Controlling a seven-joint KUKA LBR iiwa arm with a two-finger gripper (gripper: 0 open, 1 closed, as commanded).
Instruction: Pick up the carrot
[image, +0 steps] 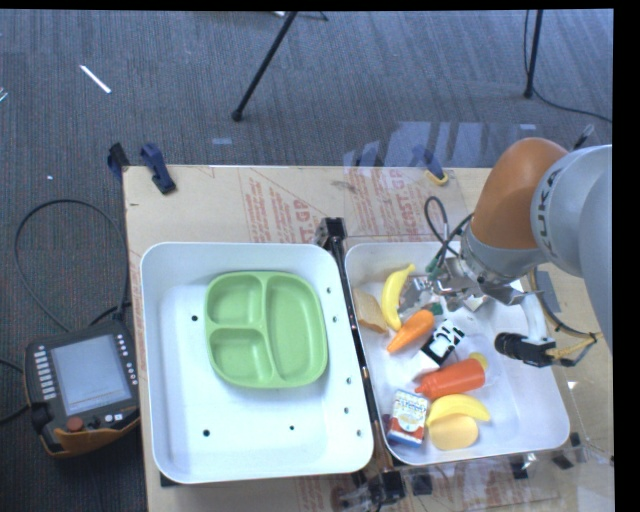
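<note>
The carrot (411, 331) is a short orange piece lying at a slant in the upper middle of the right bin (553, 415). Its upper end points toward my gripper (437, 291), which hangs low over the bin just above and to the right of it, close to or touching that end. The grey arm with its orange band (515, 205) comes in from the upper right and hides the bin's far right corner. I cannot make out from this angle whether anything sits in the gripper.
Around the carrot lie a yellow banana (397, 291), a tan wedge (372, 315), a black-and-white block (442, 344), an orange bottle (452, 378), a small carton (407, 415) and yellow fruit (456, 420). The left bin (170, 400) holds a green divided plate (267, 328).
</note>
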